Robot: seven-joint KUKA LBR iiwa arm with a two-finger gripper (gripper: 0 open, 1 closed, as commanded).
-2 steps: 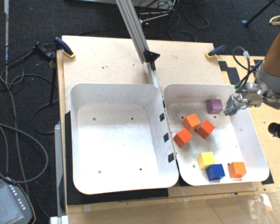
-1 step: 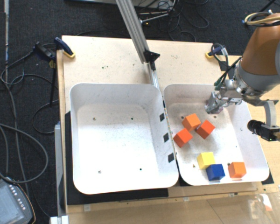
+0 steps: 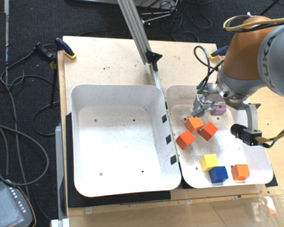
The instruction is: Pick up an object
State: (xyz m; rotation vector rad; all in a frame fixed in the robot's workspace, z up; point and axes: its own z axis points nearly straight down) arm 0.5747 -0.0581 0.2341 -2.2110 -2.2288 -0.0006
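Landmark: the right bin (image 3: 262,171), the one holding all the blocks; every place below is being given relative to it.
Arm: the grey arm with its orange band (image 3: 244,46) is reaching in over the right bin's far half.
Gripper: the gripper (image 3: 199,111) is hanging low over the bin's far-left part, just beyond the orange block cluster.
Fingers: whether they are spread or closed I cannot tell; the wrist body is hiding most of them, and nothing is showing between them.
Pale purple block (image 3: 219,109): sitting in the bin's far part, just beside the gripper, partly covered by the wrist.
Orange cluster: one orange block (image 3: 194,124), a red-orange block (image 3: 208,130) and another orange block (image 3: 185,139) are lying near the bin's left wall, just nearer than the gripper.
Near-edge group: a yellow block (image 3: 208,161), a blue block (image 3: 218,174) touching it, and an orange block (image 3: 240,172) are resting by the bin's near rim.
Left bin (image 3: 80,98): lying just beside the right bin.
Progress: judging from this, the pick is not yet being achieved; every block appears to be resting on the bin floor.
Remaining: closing on one block, likely the purple one or the nearest orange one, and lifting it clear.
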